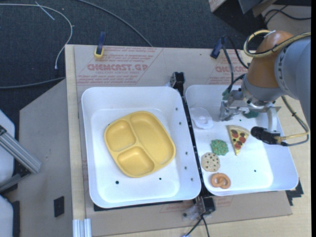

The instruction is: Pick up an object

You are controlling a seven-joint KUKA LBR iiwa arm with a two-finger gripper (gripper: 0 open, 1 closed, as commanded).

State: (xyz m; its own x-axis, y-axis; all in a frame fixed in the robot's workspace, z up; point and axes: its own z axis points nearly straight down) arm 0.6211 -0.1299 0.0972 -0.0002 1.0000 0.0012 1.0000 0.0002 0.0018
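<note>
The right bin point(276, 174) holds a pizza slice point(238, 138), a green broccoli piece point(218, 146), a chocolate-chip cookie point(210, 161), a pretzel point(220, 180) and a small white lid-like piece point(202, 119) near its left wall. My gripper point(228, 112) hangs over the back of this bin, just above and left of the pizza slice and right of the white piece. A bit of teal shows beside the wrist point(252, 114). Nothing is visibly held between its fingers.
The left bin point(96, 107) holds a yellow three-compartment tray point(139, 143). A black clamp point(177, 79) sits at the back between the bins. Cables and a black connector point(266, 135) trail from the arm over the right bin's right side.
</note>
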